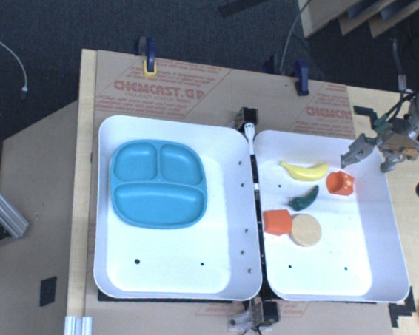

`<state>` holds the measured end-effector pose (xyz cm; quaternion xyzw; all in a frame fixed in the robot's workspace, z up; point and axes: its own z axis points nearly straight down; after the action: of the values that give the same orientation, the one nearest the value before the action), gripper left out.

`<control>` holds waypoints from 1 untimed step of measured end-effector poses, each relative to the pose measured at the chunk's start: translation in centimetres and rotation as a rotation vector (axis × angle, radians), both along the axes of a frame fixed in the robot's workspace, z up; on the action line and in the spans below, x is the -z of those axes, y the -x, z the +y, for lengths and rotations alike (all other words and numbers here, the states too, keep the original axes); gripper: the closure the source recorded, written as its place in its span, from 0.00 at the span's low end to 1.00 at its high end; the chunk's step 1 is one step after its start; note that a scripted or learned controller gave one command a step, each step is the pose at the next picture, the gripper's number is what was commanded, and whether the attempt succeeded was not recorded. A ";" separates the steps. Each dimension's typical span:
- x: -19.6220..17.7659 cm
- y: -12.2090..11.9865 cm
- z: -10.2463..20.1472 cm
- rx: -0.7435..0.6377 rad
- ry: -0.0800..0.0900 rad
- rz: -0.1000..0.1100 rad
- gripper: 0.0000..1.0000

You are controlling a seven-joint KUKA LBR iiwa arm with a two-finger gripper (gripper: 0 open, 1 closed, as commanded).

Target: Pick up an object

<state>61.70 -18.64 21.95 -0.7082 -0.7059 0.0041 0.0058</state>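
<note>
A small orange-red rounded object, possibly a toy fruit (340,183), is seen in the far right part of the right-hand shallow white bin (386,256), and it is judged the likeliest target because it lies nearest the tool. The two-finger gripper (375,153) is held just above and slightly right of it, fingers spread apart with nothing between them; one finger (355,153) is pointed down toward the object's far edge, though contact cannot be confirmed from this slant. To the left of the object a yellow toy banana (304,169) is laid, near but apart; nearer the viewer a dark green pepper-like piece (304,198) is noted, and nearer still an orange block (277,221) is set touching a tan round disc (306,230). In the left-hand white bin (110,264) a blue plastic divided plate (159,184) is placed, well apart from all of this. The step in hand is judged to be the approach, before any grasp. For the next move, the open fingers would need to be centred over the orange-red object, lowered to straddle it, then closed and lifted; the rounded shape may be pushed aside if the descent is off-centre.
</note>
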 end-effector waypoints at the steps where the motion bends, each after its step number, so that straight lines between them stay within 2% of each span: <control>1: -0.9 -0.3 0.1 -0.004 0.003 -0.015 0.00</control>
<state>62.00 -18.56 22.84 -0.7070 -0.7072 -0.0001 -0.0005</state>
